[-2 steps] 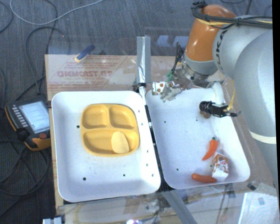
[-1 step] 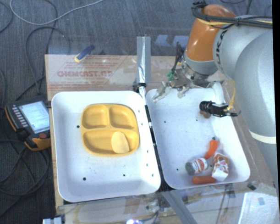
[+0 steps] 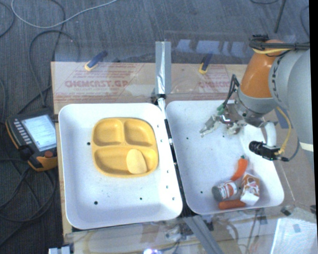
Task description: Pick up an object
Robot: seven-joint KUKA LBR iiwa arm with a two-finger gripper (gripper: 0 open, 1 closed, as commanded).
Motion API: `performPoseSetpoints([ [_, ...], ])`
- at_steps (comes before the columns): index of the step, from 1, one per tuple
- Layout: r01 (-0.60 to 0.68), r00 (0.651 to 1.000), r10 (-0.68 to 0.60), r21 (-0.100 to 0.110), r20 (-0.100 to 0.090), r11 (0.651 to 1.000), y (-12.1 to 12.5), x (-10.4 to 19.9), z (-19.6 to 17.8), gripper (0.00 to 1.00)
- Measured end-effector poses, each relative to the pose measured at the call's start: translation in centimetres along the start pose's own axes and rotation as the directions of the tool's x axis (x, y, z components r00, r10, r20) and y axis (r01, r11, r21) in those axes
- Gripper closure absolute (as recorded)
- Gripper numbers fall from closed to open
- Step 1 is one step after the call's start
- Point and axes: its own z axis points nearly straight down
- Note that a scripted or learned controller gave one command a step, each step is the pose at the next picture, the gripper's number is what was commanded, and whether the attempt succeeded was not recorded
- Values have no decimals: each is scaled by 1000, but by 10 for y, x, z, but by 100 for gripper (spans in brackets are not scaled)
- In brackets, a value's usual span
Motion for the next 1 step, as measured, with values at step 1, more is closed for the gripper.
performPoseSetpoints([
  [1, -112, 994, 112, 0, -2, 994, -103, -42, -18, 0],
])
